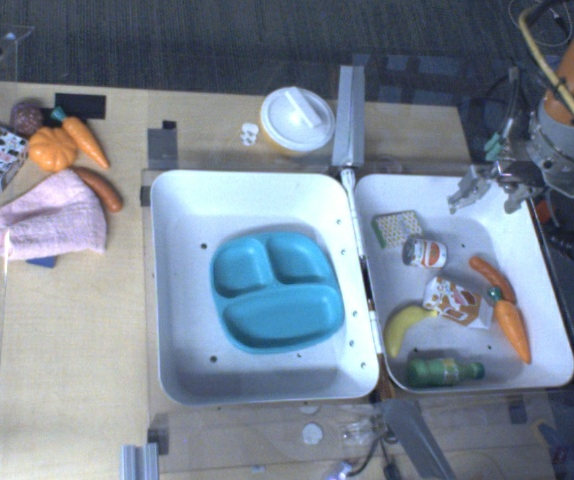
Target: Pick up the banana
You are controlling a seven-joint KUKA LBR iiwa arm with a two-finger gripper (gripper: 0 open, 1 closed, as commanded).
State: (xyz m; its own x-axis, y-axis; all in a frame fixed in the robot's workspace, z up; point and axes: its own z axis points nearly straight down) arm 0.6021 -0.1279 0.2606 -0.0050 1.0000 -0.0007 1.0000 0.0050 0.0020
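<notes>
Pincer [489, 190] sits over the top-right corner of the right bin [557, 368], fingers spread apart, nothing between them. We see one fingertip at the left reaching over the bin's upper wall, the other just right of it near the rim. The arm [567, 133] comes in from the right edge, grey wrist body with the orange band above it, cables looped around the top; wrist tilted so the fingers point down and left into the bin.

Banana [403, 326] lies in the lower left of the right bin, against the wall next to the divider, curved, yellow. It touches or sits just beside a small printed packet [457, 302] on its right. A green bottle [445, 371] lies on its side just below it. We put the banana well apart from the pincer, diagonally across the bin.

Also in that bin: a small can [425, 253] on its side, a checkered green pad [397, 229] above it, two carrots [503, 304] along the right side.

Left bin [182, 368] holds a blue divided tray [277, 289]. White lidded bowl [298, 119] on the bench above the bins. Pink cloth [47, 220] and toy vegetables at far left of the bench.
</notes>
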